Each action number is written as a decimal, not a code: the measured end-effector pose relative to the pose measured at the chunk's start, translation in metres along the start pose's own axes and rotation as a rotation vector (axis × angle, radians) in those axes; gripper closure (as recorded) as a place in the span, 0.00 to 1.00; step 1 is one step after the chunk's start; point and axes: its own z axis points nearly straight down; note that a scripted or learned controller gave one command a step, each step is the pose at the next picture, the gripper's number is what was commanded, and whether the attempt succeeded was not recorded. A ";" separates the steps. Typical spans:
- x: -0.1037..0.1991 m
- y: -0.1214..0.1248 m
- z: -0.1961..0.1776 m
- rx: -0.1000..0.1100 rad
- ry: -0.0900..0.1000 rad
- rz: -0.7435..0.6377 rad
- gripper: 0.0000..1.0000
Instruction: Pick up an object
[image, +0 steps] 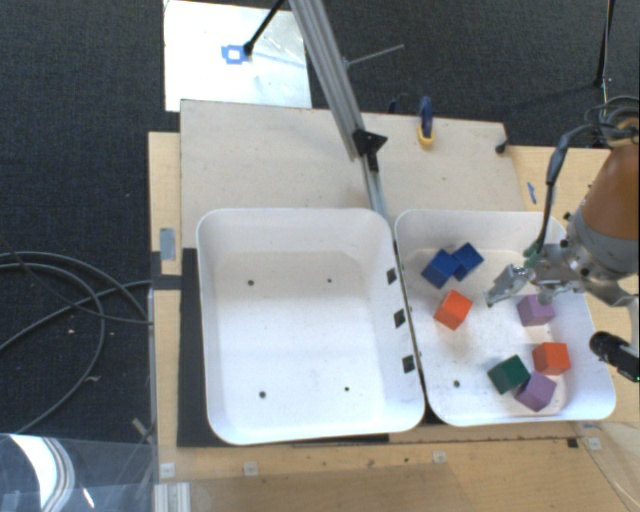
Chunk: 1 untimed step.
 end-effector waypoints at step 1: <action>-0.052 -0.011 -0.043 -0.003 -0.005 0.005 0.00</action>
